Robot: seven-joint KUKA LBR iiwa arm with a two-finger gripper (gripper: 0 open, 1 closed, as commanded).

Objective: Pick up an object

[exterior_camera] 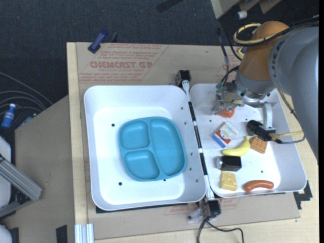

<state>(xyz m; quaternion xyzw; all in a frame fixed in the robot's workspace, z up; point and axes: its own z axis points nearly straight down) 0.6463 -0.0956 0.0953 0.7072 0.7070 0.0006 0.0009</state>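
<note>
1. Room: dark blue-grey carpet floor round the bench (152, 59), black cables lying at left and top right. A small blue item (98, 41) sits at the bench's back edge, on the floor side.
2. Bench top is pale brown board w/ red printed lettering (120, 64) near the back, read upside-down from here.
3. Two shallow white bins side by side, touching along a black hinge/clip strip in the middle.
4. Left bin (101, 176): holds a blue divided plate (151, 148), three compartments, roughly centred, tilted a bit.
5. Right bin (288, 166): holds the small objects, all in its front and mid part.
6. Objs in right bin: banana (238, 148) approx mid-bin; small red/white/blue box (225, 133) just beside it to the back-left; black block (231, 162) touching the banana's front side; yellow cheese-like wedge (228, 181) in front of that; sausage (259, 186) near the front rim; brown cracker-like square (258, 145) just right of the banana.
7. Arm comes in from the right, orange band above the wrist, over the bin's back part.
8. Gripper (226, 107) points down at the back-left of the right bin, right by a small orange-red piece (227, 113). Fingers too blurred & hidden by the wrist — can't tell if open or closed, or if touching that piece.
</note>
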